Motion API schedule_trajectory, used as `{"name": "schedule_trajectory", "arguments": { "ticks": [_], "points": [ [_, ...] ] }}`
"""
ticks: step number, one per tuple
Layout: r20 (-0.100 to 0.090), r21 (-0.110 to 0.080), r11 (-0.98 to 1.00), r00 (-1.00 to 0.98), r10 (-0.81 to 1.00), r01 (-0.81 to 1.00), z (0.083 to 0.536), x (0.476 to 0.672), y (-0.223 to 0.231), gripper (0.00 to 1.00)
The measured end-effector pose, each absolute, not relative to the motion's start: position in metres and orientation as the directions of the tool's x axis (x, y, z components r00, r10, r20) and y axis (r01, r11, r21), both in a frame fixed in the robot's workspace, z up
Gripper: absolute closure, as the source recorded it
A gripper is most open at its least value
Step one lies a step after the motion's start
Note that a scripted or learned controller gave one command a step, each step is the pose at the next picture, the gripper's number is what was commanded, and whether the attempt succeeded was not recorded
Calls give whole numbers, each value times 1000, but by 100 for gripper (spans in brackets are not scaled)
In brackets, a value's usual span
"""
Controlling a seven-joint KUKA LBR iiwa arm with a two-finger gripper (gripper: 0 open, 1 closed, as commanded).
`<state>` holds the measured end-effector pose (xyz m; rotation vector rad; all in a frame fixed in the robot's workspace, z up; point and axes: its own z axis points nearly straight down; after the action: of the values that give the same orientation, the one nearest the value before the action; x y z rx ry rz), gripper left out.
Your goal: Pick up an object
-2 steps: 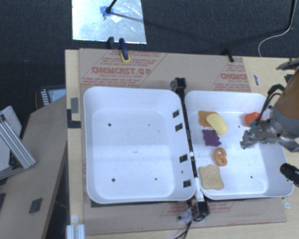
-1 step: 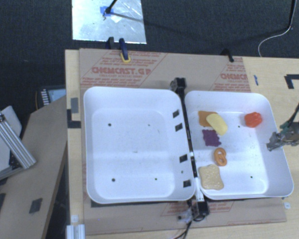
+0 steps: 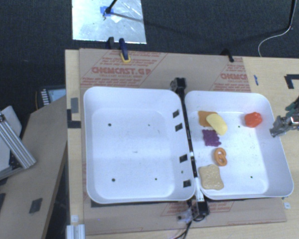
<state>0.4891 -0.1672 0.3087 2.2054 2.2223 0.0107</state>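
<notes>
Red object [image 3: 253,119] in right bin [image 3: 276,158], apart from hand [image 3: 281,126]; hand's grip state unclear

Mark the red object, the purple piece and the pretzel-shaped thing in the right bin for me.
red object [image 3: 253,119]: camera view, on the middle of its top.
purple piece [image 3: 211,137]: camera view, on its centre.
pretzel-shaped thing [image 3: 220,157]: camera view, on its orange loop, near the middle.

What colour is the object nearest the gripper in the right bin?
Red-orange: the small rounded object near the right bin's far right corner, seen in the camera view.
</notes>
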Motion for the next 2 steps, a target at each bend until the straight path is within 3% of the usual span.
{"name": "schedule_trajectory", "arguments": {
  "ticks": [1,2],
  "points": [
    [-7,20,5,-5,1000,1000,455,488,-176,100],
    [5,-7,16,-16,1000,1000,342,487,-52,100]
  ]
}}
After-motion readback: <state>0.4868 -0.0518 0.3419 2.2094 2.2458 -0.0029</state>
